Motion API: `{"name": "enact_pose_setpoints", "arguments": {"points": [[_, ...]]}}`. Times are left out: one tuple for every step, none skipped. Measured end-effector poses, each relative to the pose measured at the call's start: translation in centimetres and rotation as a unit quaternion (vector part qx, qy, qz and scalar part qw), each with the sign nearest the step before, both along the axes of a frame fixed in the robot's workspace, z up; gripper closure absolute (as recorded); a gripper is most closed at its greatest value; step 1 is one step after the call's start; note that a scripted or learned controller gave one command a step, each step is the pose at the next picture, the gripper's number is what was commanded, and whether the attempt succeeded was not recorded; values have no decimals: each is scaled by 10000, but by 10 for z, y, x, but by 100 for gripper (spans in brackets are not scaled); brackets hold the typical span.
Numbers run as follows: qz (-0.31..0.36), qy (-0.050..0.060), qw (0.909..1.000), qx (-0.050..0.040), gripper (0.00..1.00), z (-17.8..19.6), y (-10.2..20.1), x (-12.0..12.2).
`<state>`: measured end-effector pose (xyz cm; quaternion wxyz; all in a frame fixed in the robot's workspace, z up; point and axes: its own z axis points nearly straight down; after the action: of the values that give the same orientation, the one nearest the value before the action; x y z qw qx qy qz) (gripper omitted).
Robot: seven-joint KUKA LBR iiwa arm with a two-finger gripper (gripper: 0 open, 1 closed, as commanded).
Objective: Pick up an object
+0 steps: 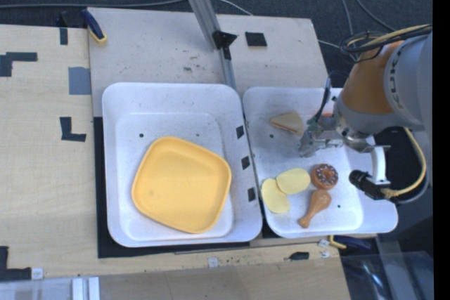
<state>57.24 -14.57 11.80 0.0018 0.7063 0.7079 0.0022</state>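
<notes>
Nearest the camera's lower edge, a pale wooden tabletop [42,172] is carrying two shallow white plastic bins side by side. Inside the left white bin [119,102], a square yellow plastic plate with rounded corners [181,184] is lying flat, tilted a little off the bin's lines. Along the near side of the right white bin [256,105], a tan toy chicken drumstick [314,208] is lying with its thick end pointing away from the camera, and two pale yellow round toy slices [284,187] are overlapping each other just left of it. A small brown round toy with a speckled top [324,176] is sitting just beyond the drumstick, beside the slices.

Farther back in the same bin, the metal two-finger tool [307,146] is hanging over the bin floor near a tan wedge-shaped toy sandwich piece [287,124], which is lying just beyond and left of it. Whether the tool is spread or pressed together cannot be told from this slant. Behind the tool, the grey arm with its orange band [369,84] is reaching in from the right.

Beyond the bins, a slanted grey metal bar [200,0] is crossing the tabletop.
</notes>
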Motion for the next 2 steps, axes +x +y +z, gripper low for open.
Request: {"name": "enact_pose_setpoints", "arguments": {"points": [[-8,13,10000,-5,100,42,1,0],[-9,12,10000,-5,100,88,1,1]]}}
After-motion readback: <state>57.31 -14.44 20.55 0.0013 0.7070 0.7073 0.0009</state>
